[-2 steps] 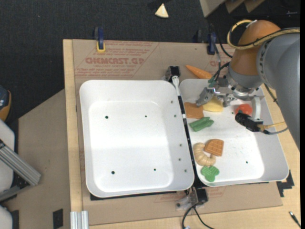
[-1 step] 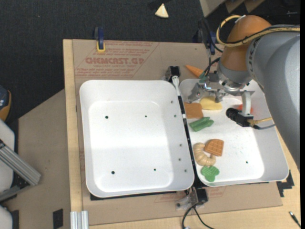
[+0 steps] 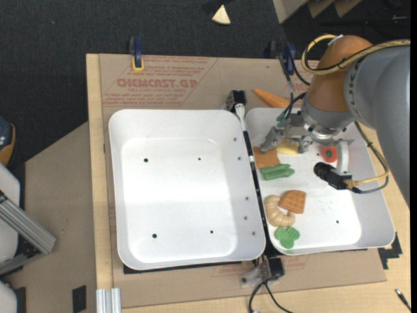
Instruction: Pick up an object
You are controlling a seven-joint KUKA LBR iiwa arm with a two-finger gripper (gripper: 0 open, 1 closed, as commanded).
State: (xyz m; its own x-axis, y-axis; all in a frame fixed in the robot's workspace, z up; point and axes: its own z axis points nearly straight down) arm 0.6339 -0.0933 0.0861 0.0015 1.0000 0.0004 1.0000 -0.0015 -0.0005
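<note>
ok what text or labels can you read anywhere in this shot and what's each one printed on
"CHEMCAST GP" in red letters, on the brown paper-faced board under the two white bins, along its far edge above the left bin.
Fainter small red print above and around that brand on the same board: too small and blurred to read.
Nothing legible shows on the bins, the toy food in the right bin or the arm.

Even, fairly bright overhead light is seen. The white bins (image 3: pixel 176 188) are nearly washed out, shadows are soft and faint, and the whole frame is slightly blurred and grainy.
</note>
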